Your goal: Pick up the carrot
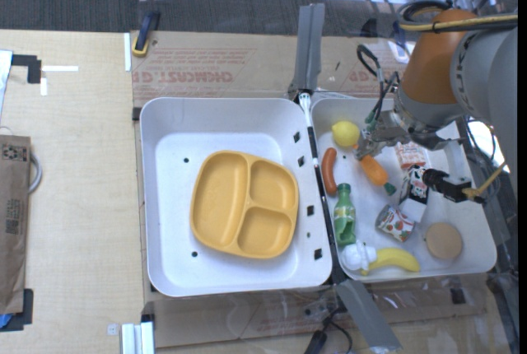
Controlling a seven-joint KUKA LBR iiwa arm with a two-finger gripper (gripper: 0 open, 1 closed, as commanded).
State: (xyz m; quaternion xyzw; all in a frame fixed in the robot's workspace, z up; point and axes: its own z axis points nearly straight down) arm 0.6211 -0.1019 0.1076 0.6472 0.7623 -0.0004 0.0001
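Note:
The carrot [375, 171] is a short orange piece lying in the right bin [482, 262], near its upper middle. My gripper [368, 144] hangs from the grey arm with the orange band and sits just above the carrot's upper end, between it and a yellow lemon [346, 132]. The carrot rests on the bin floor, and the gripper's tip appears close to it or touching it.
The right bin also holds a red sausage [329, 170], a green bottle [343, 214], a banana [394, 262], a small carton [395, 222], a tan round disc [445, 240] and a black-and-white item [417, 183]. The left bin [160, 179] holds a yellow divided plate [244, 202].

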